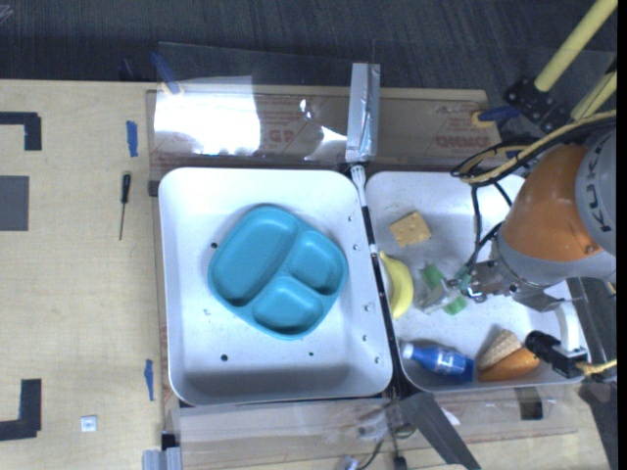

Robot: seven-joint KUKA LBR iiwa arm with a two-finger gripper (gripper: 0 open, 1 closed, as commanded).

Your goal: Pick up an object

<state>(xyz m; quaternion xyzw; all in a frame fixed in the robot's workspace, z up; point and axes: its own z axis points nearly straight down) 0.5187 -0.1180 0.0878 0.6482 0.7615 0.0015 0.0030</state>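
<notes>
The gripper (458,288) is reaching down beside the banana (398,284), its fingers seemingly pinching a green piece (432,278), nothing lifted yet

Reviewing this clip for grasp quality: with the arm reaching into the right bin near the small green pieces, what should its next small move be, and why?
Probably a short, straight descent onto the green piece. The gripper sits in the right bin close beside it, with the banana just past it to the left. The view does not settle whether anything is gripped, so I would centre over the green piece first to avoid nudging the banana.
</notes>
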